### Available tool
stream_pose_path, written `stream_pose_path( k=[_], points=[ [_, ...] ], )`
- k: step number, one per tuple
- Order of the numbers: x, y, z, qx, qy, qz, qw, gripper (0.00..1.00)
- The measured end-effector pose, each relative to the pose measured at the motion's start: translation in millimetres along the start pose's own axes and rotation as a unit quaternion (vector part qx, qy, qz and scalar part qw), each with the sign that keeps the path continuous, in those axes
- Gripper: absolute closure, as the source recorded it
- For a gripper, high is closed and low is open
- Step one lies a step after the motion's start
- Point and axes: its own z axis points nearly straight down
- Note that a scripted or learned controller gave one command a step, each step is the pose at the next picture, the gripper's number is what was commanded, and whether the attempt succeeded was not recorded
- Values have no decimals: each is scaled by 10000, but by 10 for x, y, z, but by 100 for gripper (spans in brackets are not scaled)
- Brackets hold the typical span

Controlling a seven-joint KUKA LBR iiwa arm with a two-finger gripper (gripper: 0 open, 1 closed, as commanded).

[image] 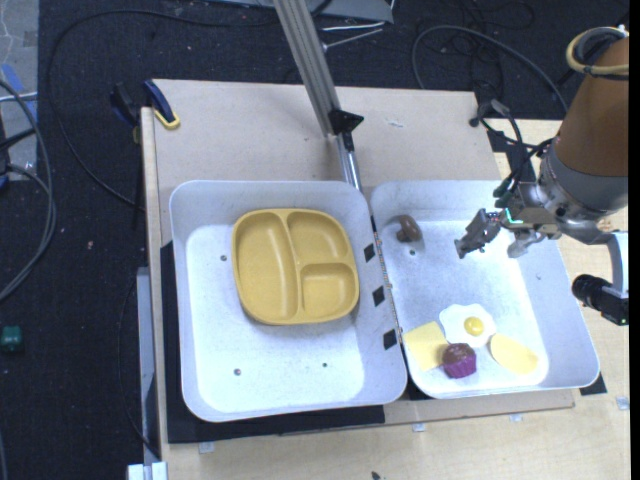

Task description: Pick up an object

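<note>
In the right bin [560,368] lie a fried egg [470,323], a yellow cheese slice [425,345], a purple lumpy item [459,360] and a pale yellow oval piece [514,353], all near the front. A small brown object [407,229] rests at the bin's far left corner. My gripper [494,233] hovers over the upper middle of this bin, to the right of the brown object and above the egg. Its dark fingers [473,239] point left, spread apart, with nothing between them.
The left bin [200,368] holds a yellow divided plate [296,265]. A metal pole [310,58] slants down to the seam between the bins. Cables lie on the dark floor around the bench, and a clamp [160,108] sits at its far left corner.
</note>
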Motion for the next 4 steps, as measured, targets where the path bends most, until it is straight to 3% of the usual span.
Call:
stream_pose_path(
  k=[1,4],
  points=[
    [0,4,-6,-10,-2,-1,10000,0],
    [43,81,1660,16,4,5,10000,0]
  ],
)
